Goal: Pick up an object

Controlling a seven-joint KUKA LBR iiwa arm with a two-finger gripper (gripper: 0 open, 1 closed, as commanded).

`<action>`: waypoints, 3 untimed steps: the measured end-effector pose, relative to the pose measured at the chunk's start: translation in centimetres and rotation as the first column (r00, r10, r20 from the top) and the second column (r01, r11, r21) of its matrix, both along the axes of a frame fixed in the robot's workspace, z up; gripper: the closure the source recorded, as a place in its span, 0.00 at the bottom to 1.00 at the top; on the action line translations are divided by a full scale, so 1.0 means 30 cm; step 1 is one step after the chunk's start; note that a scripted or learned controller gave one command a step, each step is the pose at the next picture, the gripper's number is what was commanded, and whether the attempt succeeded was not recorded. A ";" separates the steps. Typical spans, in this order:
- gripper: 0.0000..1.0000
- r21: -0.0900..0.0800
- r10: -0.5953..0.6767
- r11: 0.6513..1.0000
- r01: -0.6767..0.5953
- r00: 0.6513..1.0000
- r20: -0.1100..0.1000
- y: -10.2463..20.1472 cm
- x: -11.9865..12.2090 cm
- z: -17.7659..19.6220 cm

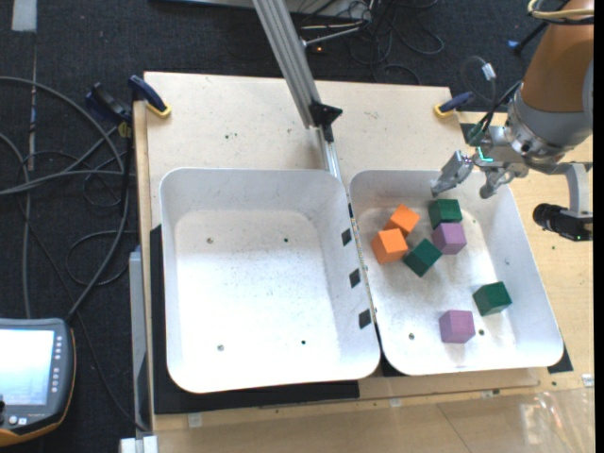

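Green block sits at far side of right bin, touching purple block. Looks light, rigid, flat-faced, likely foam or wood; take across free opposite faces. Tool hangs just above, fingers spread, pinching nothing.

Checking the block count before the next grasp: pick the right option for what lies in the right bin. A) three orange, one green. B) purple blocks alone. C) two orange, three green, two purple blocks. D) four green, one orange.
C: the right bin holds two orange blocks, three green blocks and two purple blocks.
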State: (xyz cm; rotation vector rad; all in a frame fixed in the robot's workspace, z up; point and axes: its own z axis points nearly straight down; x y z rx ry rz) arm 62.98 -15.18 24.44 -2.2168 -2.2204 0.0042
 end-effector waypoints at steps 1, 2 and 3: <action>0.00 -0.001 0.001 1.000 -0.001 1.000 0.004 0.000 0.003 0.008; 0.00 -0.001 0.002 1.000 -0.002 1.000 0.000 0.036 -0.002 -0.166; 0.00 -0.001 -0.002 1.000 0.002 1.000 -0.001 0.028 -0.011 -0.312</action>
